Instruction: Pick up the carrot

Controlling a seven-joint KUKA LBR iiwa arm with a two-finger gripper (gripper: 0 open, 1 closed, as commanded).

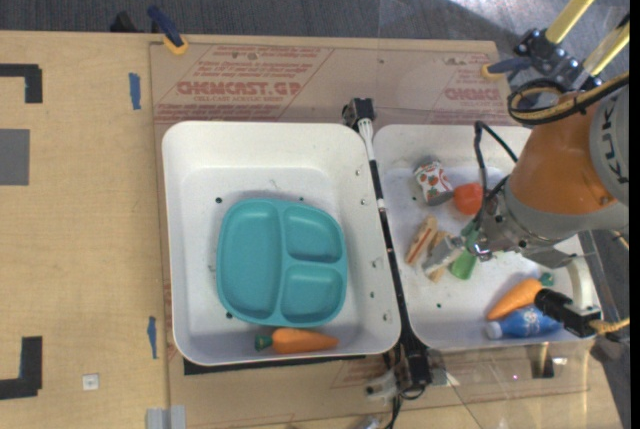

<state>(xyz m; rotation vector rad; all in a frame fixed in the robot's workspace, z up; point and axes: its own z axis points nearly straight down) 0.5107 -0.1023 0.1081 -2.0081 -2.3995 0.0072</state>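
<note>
Approach step: gripper (478,242) low in the right bin (430,317) among small items, grip state cannot be told; nearest carrot (515,297) lies just beside a blue bottle (525,323), so next move needs repositioning over it.

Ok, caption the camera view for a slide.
Gripper low in the right bin among toys; a carrot lies beside the teal plate in the left bin.

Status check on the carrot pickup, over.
Gripper low in the right bin, amid small toys. One carrot lies in the left bin beside the teal plate. Another carrot lies in the right bin.
</note>
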